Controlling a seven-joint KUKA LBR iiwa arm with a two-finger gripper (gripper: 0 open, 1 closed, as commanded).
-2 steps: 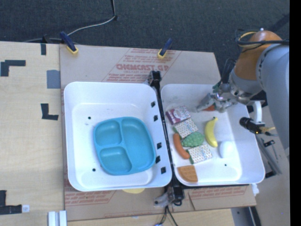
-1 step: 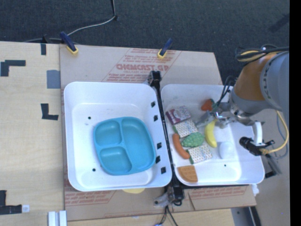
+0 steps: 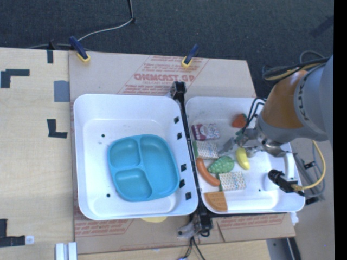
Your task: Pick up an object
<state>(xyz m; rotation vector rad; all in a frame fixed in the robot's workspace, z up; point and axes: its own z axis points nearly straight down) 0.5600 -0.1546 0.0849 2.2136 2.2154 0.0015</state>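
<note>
Holding toy food [image 3: 221,164], right bin [image 3: 276,199]; left, blue tray [image 3: 143,167].

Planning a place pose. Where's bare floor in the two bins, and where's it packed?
Left bin: bare strip along the far wall above the blue divided plate, plus the corner nearest the camera, left of it. Right bin: only the far strip above the snack packet is free. Its middle is crowded: hot dog, green toy, banana, tool.

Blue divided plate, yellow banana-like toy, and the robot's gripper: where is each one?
Blue plate [image 3: 143,167], camera view, on the middle ridge between compartments.
Yellow toy [image 3: 242,159], camera view, on its middle.
Gripper [image 3: 238,142], camera view, at its tip above the right bin.
</note>
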